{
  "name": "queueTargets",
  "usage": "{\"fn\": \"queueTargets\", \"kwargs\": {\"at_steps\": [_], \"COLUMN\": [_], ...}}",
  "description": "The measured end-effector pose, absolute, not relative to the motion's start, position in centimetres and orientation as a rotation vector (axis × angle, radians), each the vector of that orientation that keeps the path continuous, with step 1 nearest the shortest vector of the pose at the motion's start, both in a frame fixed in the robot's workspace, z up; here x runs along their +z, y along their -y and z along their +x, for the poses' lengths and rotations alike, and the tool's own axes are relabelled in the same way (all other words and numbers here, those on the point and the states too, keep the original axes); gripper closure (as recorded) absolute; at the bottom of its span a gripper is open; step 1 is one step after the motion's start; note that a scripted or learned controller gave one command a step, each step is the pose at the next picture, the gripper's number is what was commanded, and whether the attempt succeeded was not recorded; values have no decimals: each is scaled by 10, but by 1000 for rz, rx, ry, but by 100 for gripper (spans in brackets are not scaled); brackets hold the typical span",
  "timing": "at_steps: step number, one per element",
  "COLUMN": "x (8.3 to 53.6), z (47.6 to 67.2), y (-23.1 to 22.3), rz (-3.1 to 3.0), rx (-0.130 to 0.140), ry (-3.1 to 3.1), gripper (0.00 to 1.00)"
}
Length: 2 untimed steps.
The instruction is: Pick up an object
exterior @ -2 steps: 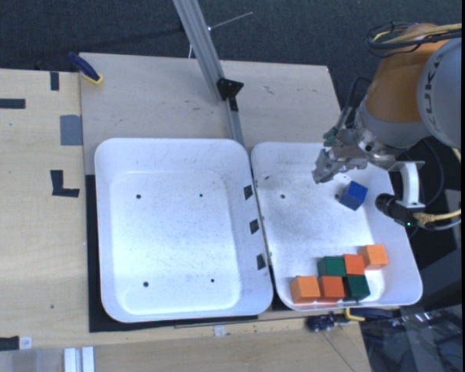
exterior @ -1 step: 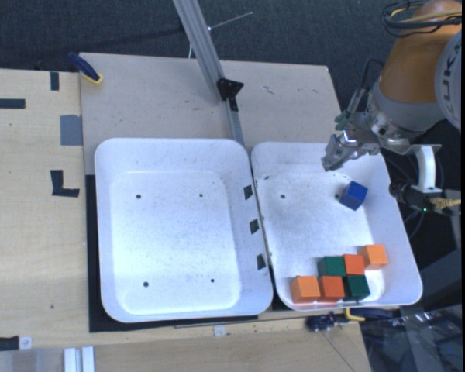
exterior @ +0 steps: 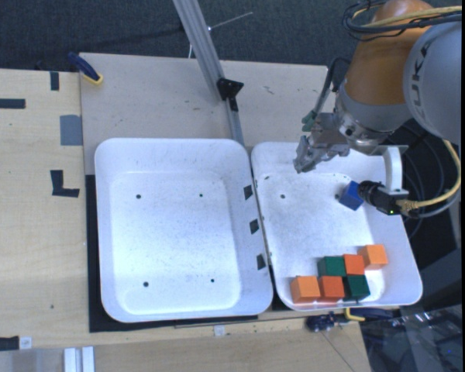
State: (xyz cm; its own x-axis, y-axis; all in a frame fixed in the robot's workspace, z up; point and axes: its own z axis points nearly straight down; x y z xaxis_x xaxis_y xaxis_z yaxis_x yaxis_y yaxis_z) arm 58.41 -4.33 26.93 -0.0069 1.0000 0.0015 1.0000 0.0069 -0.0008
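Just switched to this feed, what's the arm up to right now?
The arm's gripper is over the far end of the right bin, with nothing visibly held. A blue block lies just beside it, toward the right wall. The other blocks, orange and green, are clustered at the bin's near end. The left bin sits alongside. No pick has happened yet.

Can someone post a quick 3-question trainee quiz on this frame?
1. True or false: the gripper is above the right bin.
2. Which bin holds the blocks? A) left B) right
3. What colour is the block lying apart from the cluster at the right bin's near end?

Key: 1 true; 2 B; 3 blue.
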Motion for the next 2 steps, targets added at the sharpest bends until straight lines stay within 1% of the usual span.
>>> {"fn": "queueTargets", "kwargs": {"at_steps": [1, 2], "x": [248, 237], "z": [582, 565], "y": [-10, -71], "rz": [-2212, -2210], "rx": [2, 3], "ry": [2227, 2227], "gripper": [100, 100]}}
